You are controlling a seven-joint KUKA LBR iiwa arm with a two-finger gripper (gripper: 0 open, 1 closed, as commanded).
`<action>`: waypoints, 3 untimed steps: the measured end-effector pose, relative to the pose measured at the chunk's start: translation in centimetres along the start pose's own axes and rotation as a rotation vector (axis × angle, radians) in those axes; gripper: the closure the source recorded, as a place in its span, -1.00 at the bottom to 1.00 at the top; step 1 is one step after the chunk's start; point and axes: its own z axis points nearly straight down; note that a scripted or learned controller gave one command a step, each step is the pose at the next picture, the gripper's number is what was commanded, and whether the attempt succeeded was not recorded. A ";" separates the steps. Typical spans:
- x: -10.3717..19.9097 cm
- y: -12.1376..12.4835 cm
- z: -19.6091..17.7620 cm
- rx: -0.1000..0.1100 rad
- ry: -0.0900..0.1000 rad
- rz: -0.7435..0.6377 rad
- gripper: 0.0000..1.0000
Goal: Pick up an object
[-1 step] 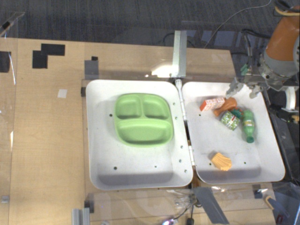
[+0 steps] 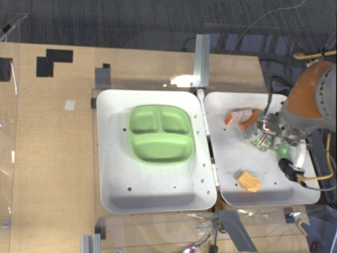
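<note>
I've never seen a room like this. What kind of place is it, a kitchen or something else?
Probably a robot testing lab, not a kitchen. A grey robot arm with an orange band reaches over two shallow white plastic bins on a wooden bench, and loose cables trail across the dark carpet.

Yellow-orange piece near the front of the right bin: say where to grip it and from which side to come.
Grip the yellow-orange piece across its narrower width, coming straight down from above. It lies low on the right bin floor with open space all round, so a top approach looks least obstructed.
</note>
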 end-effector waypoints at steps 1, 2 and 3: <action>1.9 8.0 0.4 0.023 -0.002 -0.044 -1.00; 2.1 8.2 -0.8 0.021 -0.003 -0.053 1.00; 6.5 8.4 -9.5 0.008 -0.014 0.261 1.00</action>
